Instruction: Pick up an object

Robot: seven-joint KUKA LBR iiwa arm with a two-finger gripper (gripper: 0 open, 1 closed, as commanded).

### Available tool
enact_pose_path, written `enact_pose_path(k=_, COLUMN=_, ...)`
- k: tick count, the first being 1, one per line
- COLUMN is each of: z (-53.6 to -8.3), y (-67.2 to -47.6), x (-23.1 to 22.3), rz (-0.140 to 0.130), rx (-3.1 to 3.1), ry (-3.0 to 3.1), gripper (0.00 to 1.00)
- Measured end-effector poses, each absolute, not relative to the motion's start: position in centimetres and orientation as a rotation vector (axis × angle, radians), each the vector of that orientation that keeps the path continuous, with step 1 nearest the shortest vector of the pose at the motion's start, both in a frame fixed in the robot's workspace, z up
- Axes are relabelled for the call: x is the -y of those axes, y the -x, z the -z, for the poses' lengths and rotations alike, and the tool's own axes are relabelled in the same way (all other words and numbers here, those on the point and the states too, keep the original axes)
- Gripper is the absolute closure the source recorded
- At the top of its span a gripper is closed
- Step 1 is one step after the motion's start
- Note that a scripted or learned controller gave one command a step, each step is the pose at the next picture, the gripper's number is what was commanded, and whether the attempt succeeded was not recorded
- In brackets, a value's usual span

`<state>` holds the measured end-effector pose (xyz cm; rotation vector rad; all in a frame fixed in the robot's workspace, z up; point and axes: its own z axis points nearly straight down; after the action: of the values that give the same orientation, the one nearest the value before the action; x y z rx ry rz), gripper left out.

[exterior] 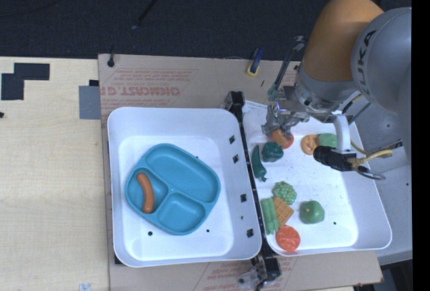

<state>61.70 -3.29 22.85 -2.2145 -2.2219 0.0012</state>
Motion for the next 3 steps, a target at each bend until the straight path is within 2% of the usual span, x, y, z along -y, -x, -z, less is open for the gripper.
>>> enact_pose_path(k=1, z=-21.9, y=-59.6, x=-1.1, rz=-0.004, rx=2.221, ry=2.214, gripper=1.00)
enact_pose_path(k=3, z=-22.8, y=-58.1, x=-9.4, rz=-0.001, rx=2.223, ry=2.215, gripper=1.00)
